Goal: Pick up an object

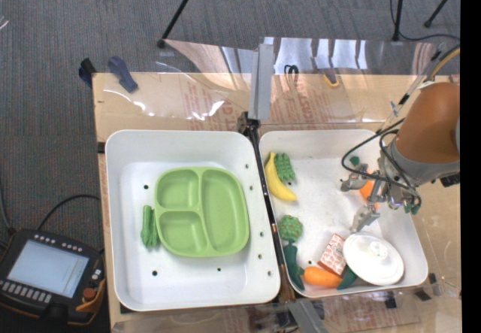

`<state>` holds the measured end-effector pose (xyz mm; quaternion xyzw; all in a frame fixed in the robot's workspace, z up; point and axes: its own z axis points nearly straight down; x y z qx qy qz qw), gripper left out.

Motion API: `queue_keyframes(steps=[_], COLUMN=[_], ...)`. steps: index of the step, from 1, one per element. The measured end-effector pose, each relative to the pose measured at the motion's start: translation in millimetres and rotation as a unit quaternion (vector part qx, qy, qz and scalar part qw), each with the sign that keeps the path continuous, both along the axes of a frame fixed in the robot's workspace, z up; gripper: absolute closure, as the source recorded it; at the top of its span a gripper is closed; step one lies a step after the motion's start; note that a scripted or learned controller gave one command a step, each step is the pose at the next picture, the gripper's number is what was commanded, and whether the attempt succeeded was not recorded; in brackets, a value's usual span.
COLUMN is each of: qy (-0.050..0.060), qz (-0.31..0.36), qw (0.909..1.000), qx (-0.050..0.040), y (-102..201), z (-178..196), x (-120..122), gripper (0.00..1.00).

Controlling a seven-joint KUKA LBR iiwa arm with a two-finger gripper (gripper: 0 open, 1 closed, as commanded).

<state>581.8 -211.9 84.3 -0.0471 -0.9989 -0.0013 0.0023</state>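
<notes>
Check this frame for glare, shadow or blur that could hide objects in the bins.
Camera view: glare streaks the clear panel behind the bins and the bench's film; lighting inside the bins is even, shadows soft; the green divided plate and banana read sharply; the gripper is cluttered and slightly soft, so its state is unclear.

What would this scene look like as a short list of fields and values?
left bin: green divided plate, green bean pod beside it
right bin: banana, broccoli, carrot, white lid, small red packet
arm: reaching in from the right
gripper: low over the right bin, above the white lid
orange piece: by the gripper, grasp unclear
</notes>
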Motion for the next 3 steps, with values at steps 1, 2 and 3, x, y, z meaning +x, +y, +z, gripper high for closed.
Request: queue_keyframes(steps=[1,2,3], qy=[-0.001,-0.002,-0.002], qz=[0.001,-0.044,-0.043], qw=[1.0,0.999,0.9991], qx=[0.0006,-0.0003,-0.0005], y=[1,1,0], z=[9,1,2], x=[2,53,54], gripper=[1.0,1.0,0.0])
